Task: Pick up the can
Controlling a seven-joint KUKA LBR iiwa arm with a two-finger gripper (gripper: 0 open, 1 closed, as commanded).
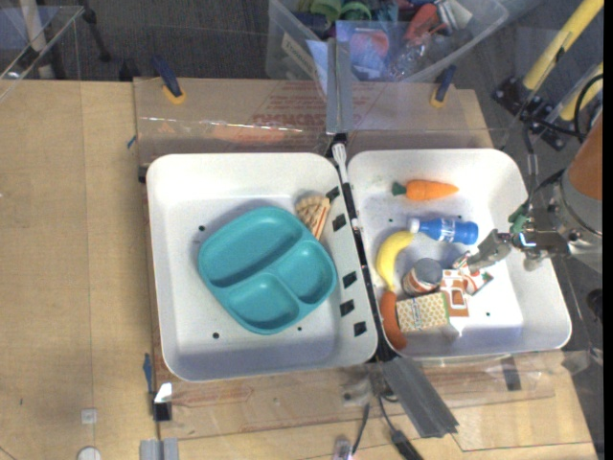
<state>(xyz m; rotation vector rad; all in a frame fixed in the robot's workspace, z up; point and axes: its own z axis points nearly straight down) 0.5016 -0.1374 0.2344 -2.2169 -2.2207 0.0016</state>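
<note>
- Worktop (67, 257): pale wood, bearing two shallow white bins side by side
- Left bin (172, 190): holds a teal divided plate (265, 268), with a tan ridged item (313, 215) at the plate's upper right edge
- Right bin (541, 314): holds a toy carrot (429, 190), a blue bottle (446, 230), a banana (392, 256) and a small printed box (424, 312)
- Can (420, 278): in the right bin, between banana and box, just below the bottle
- End effector (486, 252): low over the right bin, just right of the can; fingers appear parted, gripping nothing
- Clear tub (383, 17): behind the bins, filled with mixed coloured items
</note>
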